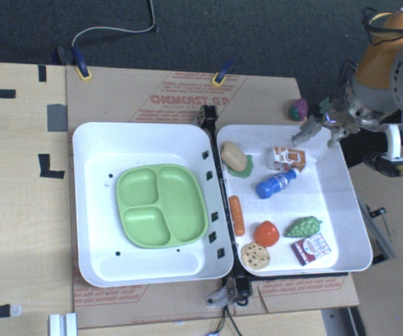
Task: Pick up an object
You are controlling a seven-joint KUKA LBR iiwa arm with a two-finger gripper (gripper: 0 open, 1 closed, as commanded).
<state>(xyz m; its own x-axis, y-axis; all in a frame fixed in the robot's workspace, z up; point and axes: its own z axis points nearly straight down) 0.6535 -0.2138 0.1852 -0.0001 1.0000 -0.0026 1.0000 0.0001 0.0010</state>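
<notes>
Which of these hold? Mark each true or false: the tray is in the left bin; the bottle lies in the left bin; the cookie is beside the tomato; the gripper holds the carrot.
1. The green tray is in the left bin: true.
2. The blue bottle lies in the left bin: false, it lies in the right bin.
3. The cookie is beside the tomato: true.
4. The gripper holds the carrot: false, the carrot lies in the right bin, apart from it.
</notes>
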